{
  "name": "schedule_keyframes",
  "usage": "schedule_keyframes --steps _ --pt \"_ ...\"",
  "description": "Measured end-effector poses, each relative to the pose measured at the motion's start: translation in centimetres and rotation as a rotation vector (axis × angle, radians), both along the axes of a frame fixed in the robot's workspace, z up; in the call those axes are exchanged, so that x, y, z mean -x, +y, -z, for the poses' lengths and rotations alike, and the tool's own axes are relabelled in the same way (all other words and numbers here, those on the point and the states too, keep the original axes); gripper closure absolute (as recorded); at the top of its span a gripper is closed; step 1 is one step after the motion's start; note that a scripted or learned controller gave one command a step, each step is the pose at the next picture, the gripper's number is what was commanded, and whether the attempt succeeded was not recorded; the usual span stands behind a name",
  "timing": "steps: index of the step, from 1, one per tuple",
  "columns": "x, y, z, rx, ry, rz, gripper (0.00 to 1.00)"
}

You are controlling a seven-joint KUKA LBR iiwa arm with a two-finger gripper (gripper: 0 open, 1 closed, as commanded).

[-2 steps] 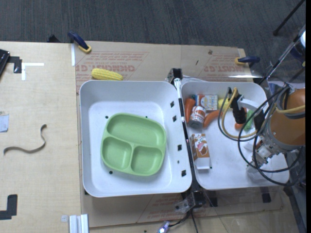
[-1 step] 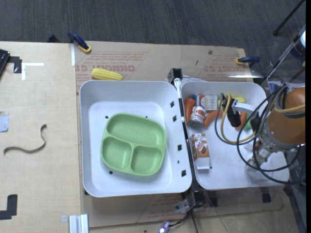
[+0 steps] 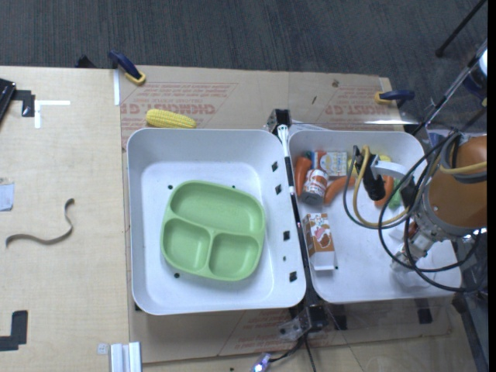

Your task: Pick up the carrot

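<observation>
Far left on the surface (image 3: 62,285): a thin curved strip (image 3: 43,233). Above the left bin (image 3: 143,231), outside it on cardboard: a yellow corn cob (image 3: 170,118). Inside the left bin, a green divided plate (image 3: 212,229), three compartments. In the right bin (image 3: 364,273), upper left corner: a carrot (image 3: 300,173) along the wall, touching a small red-labelled can (image 3: 315,186), with another orange piece (image 3: 335,190) just beside it. Below, a brown carton (image 3: 320,239). Further right, looping cables (image 3: 387,200). At the right edge, the arm (image 3: 463,192), well apart from the carrot; gripper (image 3: 411,253) low over the bin's right side, open or closed impossible to tell.
</observation>
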State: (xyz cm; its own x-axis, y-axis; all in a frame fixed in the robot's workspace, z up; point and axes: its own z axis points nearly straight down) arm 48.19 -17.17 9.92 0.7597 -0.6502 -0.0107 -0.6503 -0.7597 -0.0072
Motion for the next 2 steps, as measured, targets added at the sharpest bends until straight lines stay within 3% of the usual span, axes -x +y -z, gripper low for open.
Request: schedule_keyframes --steps 1,2 --pt "-0.7 -0.62 0.78 0.006 -0.004 -0.244 1.0" --pt "-0.74 -0.42 -0.08 0.001 -0.003 -0.238 1.0"
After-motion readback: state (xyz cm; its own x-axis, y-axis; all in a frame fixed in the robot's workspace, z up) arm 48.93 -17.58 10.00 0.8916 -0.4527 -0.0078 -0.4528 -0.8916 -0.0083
